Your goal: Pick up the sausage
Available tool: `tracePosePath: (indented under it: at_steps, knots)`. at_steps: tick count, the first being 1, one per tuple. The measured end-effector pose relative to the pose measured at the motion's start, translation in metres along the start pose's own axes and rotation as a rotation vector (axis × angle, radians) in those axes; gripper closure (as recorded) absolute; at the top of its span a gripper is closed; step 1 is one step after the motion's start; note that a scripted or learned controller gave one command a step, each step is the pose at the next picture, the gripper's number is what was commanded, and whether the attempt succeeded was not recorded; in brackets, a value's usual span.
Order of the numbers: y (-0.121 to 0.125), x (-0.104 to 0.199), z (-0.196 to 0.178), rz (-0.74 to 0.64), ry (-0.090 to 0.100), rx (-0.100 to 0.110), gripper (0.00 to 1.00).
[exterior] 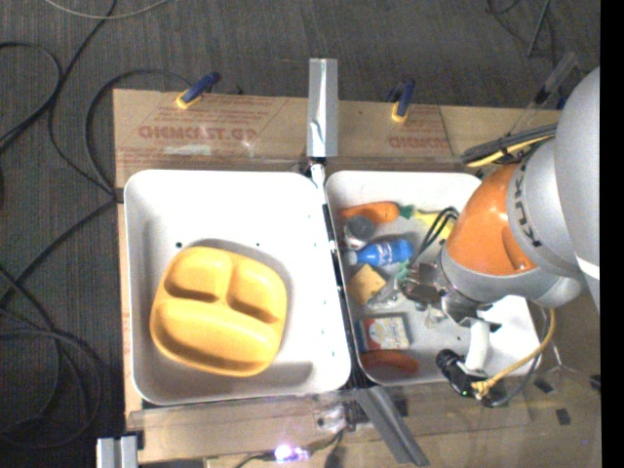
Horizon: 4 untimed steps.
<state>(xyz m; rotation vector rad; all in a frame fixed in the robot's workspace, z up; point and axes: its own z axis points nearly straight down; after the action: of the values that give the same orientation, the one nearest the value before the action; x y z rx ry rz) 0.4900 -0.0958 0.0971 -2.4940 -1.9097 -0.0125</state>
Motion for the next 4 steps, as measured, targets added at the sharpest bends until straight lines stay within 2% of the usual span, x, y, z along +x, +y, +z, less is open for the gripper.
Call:
tracePosePath:
  at_steps: [1, 2, 3, 4]
  knots:
    - [-0.002, -0.006, 0.008, -0.039, -0.006, -0.004, 0.0]
    - [0.04, 0.033, -0.086, -0.053, -0.011, 0.007, 0.0]
    - [-0.007, -0.003, -0.026, -0.078, -0.007, 0.011, 0.0]
    - [-0.005, 0.001, 0.009, -0.093, -0.006, -0.001, 0.0]
